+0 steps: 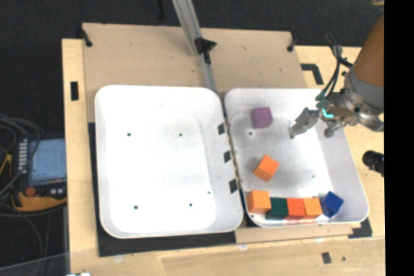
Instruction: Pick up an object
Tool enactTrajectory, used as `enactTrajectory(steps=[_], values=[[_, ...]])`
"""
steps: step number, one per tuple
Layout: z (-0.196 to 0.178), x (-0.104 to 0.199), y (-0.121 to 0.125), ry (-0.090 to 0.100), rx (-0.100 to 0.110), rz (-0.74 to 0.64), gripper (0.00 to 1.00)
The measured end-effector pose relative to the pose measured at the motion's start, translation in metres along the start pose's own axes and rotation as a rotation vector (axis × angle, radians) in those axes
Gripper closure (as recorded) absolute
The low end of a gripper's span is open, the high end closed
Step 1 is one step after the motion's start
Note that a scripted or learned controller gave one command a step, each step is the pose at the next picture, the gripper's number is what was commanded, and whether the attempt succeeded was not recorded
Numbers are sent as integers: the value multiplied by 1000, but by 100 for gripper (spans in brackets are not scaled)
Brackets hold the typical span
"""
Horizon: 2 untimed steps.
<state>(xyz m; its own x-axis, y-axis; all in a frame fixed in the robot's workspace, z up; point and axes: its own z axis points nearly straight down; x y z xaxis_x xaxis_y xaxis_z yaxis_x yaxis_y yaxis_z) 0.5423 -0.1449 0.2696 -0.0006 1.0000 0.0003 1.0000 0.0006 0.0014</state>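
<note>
The right bin holds several cubes. A purple cube lies near its far left. An orange cube sits tilted in the middle. Along the near wall runs a row: an orange cube, a green cube, two more orange cubes and a blue cube. My gripper hangs over the bin's far right part, open, with nothing between its fingers. It is right of the purple cube and apart from it.
The left bin lies beside the right one, with small clips along the shared wall. A slanted metal rail rises behind the bins. A device with a blue screen sits off the bench's left edge.
</note>
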Motion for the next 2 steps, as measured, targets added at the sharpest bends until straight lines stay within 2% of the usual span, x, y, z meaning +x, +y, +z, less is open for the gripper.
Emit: enactTrajectory(steps=[1,2], values=[[43,-4,0,-1,5,3,0],[101,1,6,-1,6,5,0]])
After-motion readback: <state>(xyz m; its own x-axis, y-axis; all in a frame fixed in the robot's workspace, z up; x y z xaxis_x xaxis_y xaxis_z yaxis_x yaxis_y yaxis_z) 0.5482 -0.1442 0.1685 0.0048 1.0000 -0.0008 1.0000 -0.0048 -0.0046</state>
